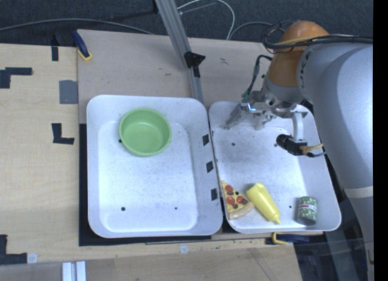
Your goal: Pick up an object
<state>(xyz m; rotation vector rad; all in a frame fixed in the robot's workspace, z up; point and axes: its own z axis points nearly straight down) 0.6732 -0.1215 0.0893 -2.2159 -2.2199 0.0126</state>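
Note:
My gripper [247,120] hangs over the far end of the right bin [267,158], its two fingers spread apart with nothing between them. At the near end of that bin lie a pizza slice toy [234,200], a yellow squeeze bottle [264,202] and a small green can [307,209], all well away from the gripper. A green bowl [144,131] sits upright in the far part of the left bin [151,201].
The grey arm with its orange band [297,37] fills the right side. A slanted metal pole [176,25] rises behind the bins. A black fitting with a cable [291,145] hangs off the wrist over the right bin. Bare bin floor lies between gripper and objects.

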